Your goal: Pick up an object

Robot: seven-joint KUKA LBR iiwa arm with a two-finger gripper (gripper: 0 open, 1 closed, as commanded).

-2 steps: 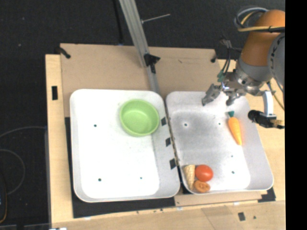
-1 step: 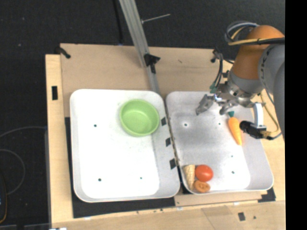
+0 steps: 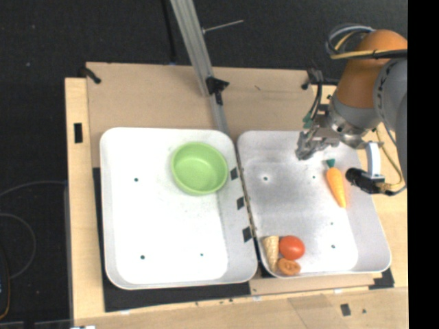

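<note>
A rounded grey arm segment (image 3: 392,94) is capped by a glossy orange band (image 3: 367,67). Pale looped cables (image 3: 343,36) are seen above the band, and thin dark cables are strung beside the small grey metal two-finger gripper (image 3: 304,151).
</note>
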